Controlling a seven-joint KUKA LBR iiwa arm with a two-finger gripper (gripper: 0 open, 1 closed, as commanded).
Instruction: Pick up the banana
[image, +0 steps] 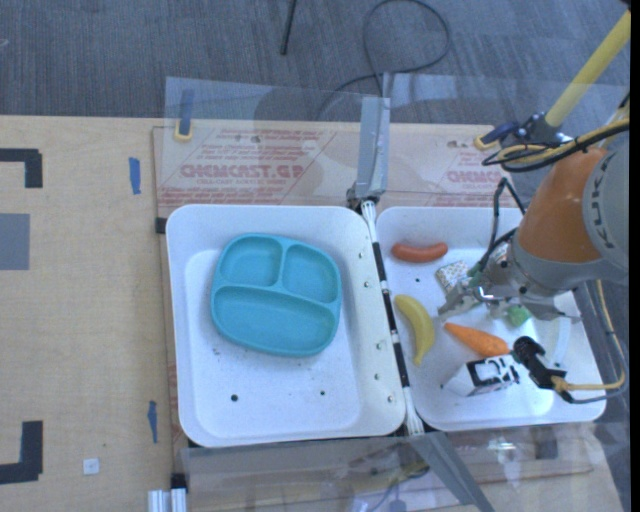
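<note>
Two white bins sit side by side: the left bin (190, 330) holds a blue divided plate (277, 296), and the banana (416, 324) lies untouched at the left edge of the right bin (432, 400). To its right sit a sausage (420, 251) and a carrot (476, 339). The gripper (462, 297) hovers just right of the banana; whether it is released or clenched, I cannot tell. The pickup seems not yet begun.

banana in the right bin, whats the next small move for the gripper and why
Probably shift the gripper toward the divider until it is over the banana. The banana lies free by the right bin's left wall, while the gripper sits further right, above the carrot, so closing here would miss it.
</note>
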